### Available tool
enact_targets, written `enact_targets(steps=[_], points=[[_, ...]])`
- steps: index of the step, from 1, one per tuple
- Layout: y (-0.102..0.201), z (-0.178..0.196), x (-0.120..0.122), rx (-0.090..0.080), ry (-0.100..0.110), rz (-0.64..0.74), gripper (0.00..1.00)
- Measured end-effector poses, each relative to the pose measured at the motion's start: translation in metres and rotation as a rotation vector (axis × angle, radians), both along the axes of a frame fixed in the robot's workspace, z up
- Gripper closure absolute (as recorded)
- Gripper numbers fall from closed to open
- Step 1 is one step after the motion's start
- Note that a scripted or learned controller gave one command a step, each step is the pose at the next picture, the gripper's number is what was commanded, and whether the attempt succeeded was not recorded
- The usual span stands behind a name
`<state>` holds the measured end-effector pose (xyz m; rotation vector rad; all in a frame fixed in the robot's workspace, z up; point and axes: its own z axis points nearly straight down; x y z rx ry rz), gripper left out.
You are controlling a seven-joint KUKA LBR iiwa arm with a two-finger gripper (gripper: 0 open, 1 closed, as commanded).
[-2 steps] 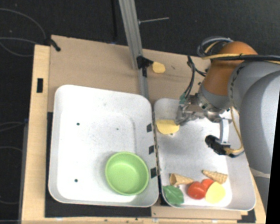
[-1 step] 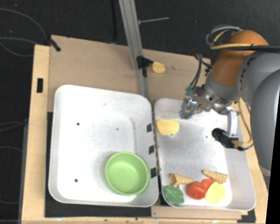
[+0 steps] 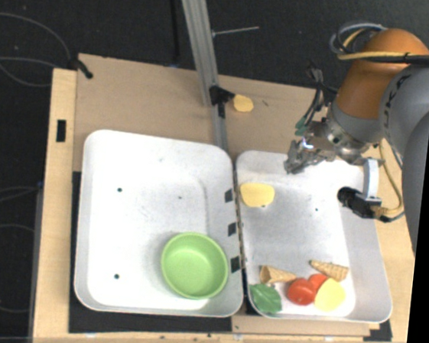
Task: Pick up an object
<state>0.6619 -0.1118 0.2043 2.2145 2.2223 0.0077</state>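
Note:
My gripper (image 3: 295, 162) hangs over the far edge of the right bin (image 3: 313, 216), its fingertips pointing down with nothing visible between them. A pale yellow round piece (image 3: 256, 194) lies in the right bin's far left corner, a short way down and left of the gripper. At the right bin's near edge lie two waffle cones (image 3: 329, 270) (image 3: 276, 275), a red piece (image 3: 302, 291), a yellow round piece (image 3: 330, 296) and a green leaf-like piece (image 3: 266, 296). A green bowl (image 3: 194, 265) stands in the left bin (image 3: 131, 196) near its front right corner.
A grey metal post (image 3: 202, 42) slants up from between the bins at the back. A small yellow piece (image 3: 243, 103) lies on the brown bench behind the bins. Black clips (image 3: 232, 228) sit on the divider between the bins.

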Motion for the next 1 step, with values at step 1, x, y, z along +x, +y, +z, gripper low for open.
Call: enact_targets(steps=[1], points=[[0.0006, 0.0555, 0.0117, 0.0, -0.001, 0.001, 1.0]])
